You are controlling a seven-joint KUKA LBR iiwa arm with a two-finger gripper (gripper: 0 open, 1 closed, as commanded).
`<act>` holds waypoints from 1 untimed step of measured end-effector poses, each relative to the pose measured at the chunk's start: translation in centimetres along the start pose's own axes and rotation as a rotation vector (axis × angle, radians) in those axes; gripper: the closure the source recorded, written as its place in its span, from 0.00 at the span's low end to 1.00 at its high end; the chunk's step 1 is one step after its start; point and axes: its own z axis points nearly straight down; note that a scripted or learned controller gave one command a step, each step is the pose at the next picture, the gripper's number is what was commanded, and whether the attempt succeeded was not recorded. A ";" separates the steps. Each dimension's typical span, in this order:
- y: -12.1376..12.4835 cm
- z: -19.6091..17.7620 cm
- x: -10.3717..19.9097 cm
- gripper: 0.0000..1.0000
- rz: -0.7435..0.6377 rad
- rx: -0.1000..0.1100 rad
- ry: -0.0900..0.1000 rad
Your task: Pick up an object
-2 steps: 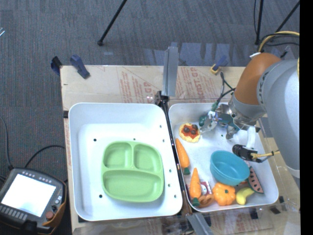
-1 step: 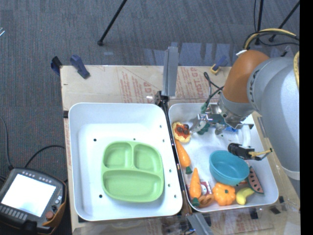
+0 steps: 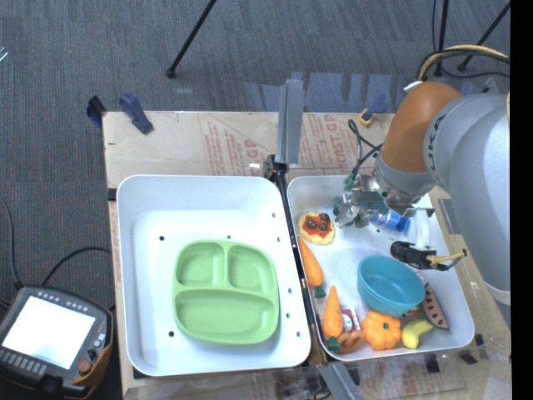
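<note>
my gripper (image 3: 350,209) low in right bin (image 3: 460,302) | beside pizza toy (image 3: 317,227) | finger state: can't tell

Open white floor mid right bin (image 3: 460,302), between pizza slice (image 3: 317,227), carrots (image 3: 311,264) and blue bowl (image 3: 390,283).

Green tray (image 3: 225,294) in white bin (image 3: 133,223); blue bowl (image 3: 390,284), orange carrots (image 3: 332,308), orange pumpkin (image 3: 382,330) beneath my orange-banded grey arm (image 3: 450,140).
</note>
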 end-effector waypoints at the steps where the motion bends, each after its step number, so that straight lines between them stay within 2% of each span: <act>1: -0.2 -9.3 5.5 1.00 0.364 -0.008 0.002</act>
